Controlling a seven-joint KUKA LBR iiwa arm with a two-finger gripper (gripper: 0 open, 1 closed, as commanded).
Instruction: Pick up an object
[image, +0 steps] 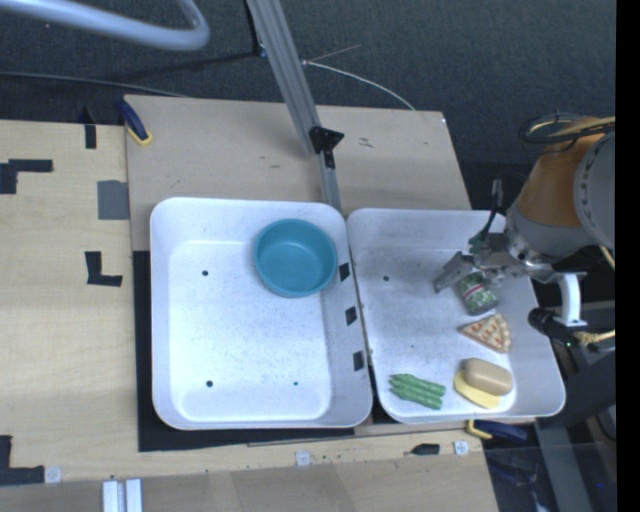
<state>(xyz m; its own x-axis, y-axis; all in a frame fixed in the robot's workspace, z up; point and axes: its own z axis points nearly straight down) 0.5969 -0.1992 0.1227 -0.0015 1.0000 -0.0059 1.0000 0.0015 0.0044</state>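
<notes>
- Here's the arm, reaching in from the right, its grey wrist and orange band hanging over the right-hand bin.
- The jaws sit low in that bin, right at a small green-labelled can lying near the bin's right side.
- One grey finger sticks out to the left of the can. The other is hidden under the wrist, so I cannot tell whether the jaws are apart or closed, and I would not call the can held.
- The can looks like the target. It lies just above a wedge-shaped slice, with a tan bun-like piece and a green bean bundle further toward the bin's front edge.
- To do this well, I'd centre the jaws across the can's narrow width, not along its length. A round can on its side will roll away if only one finger touches it.
- Go down until the fingertips straddle the can close to the bin floor, then close gently and evenly.
- Watch the slice: it is close below the can, and a wide approach could nudge it or catch its corner.
- Lift straight up and slowly. A smooth can may slip if the grip lands off-centre.
- The left-hand bin holds a blue bowl, well apart from the action, so nothing there should interfere.
</notes>
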